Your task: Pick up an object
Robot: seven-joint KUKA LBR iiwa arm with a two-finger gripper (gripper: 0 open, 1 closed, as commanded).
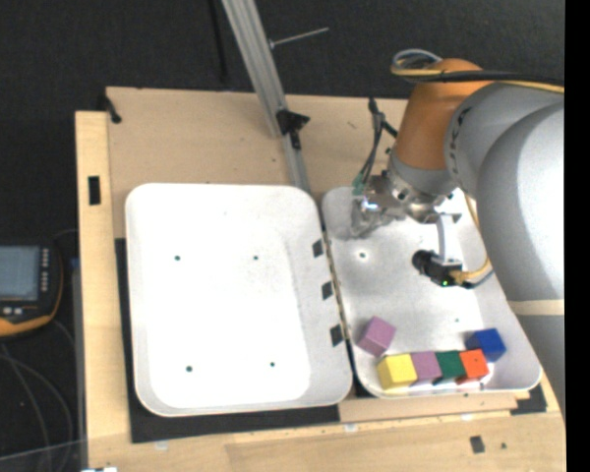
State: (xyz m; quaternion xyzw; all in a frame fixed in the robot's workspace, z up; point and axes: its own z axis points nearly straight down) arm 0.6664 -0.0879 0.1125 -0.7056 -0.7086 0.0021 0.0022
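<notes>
Two white bins (pixel 226 205); seven blocks (pixel 377 335).

A robotics lab, by the look of it. A plywood bench (pixel 206 136) on dark carpet carries two shallow white bins (pixel 226 293), an industrial grey-and-orange arm (pixel 492 155) reaching over the right one. A slanted aluminium rail (pixel 261 62) rises behind the gripper (pixel 359 214), and a handheld control pendant (pixel 15 281) lies far to its left.

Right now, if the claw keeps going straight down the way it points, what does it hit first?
Probably the bare floor of the right bin near its far-left corner, under the claw. The blocks lie at the near edge. Depth is uncertain.
</notes>
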